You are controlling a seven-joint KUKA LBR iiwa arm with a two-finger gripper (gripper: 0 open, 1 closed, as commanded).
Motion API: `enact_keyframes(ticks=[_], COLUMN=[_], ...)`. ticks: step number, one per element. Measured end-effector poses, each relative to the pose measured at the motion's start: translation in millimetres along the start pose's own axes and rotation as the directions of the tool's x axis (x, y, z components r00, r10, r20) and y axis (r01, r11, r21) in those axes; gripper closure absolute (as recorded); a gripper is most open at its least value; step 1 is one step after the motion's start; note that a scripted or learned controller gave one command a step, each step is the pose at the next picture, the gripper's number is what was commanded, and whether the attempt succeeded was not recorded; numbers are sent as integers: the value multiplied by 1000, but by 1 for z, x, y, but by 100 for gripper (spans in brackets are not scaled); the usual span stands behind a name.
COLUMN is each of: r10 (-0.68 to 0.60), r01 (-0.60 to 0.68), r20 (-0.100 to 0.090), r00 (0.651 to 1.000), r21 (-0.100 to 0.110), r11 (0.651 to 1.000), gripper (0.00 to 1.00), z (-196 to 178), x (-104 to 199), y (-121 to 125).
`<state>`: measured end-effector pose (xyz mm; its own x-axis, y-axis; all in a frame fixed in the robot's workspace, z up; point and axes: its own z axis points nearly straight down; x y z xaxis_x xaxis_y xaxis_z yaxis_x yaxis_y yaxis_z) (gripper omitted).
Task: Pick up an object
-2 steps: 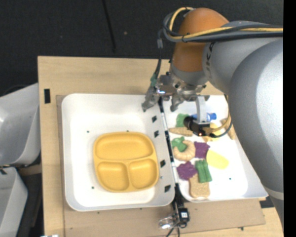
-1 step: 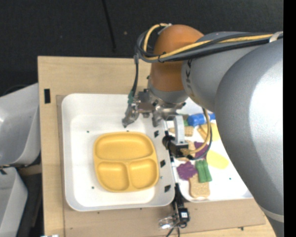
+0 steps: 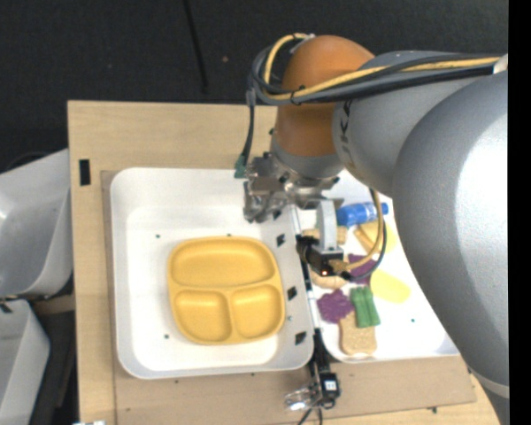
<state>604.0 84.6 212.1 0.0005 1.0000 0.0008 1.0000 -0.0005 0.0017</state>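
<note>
- Pale wood-look bench top (image 3: 159,118), matt, faint grain.
- 2 white bins, smooth plastic by the look: left bin (image 3: 142,237) with a soft sheen, right bin (image 3: 425,330) the same finish.
- Yellow tray (image 3: 226,289) with 3 compartments, smooth plastic, slightly glossy at the rims.
- Grey arm casing (image 3: 451,175), smooth, satin finish; orange band (image 3: 323,69) glossy, with a highlight on top.
- Blue bottle (image 3: 358,212), shiny plastic.
- Tan slice (image 3: 357,339), matt, rough and speckled.
- Purple piece (image 3: 334,305) and green piece (image 3: 365,307), matt.
</note>
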Motion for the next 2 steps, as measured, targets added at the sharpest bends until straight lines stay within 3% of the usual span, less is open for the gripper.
enact_keyframes(ticks=[2], r10=[4], r01=[-4], r20=[-1], r00=[1000], r21=[-4], r11=[1000], gripper=[100], z=[-22], x=[-2], y=[2])
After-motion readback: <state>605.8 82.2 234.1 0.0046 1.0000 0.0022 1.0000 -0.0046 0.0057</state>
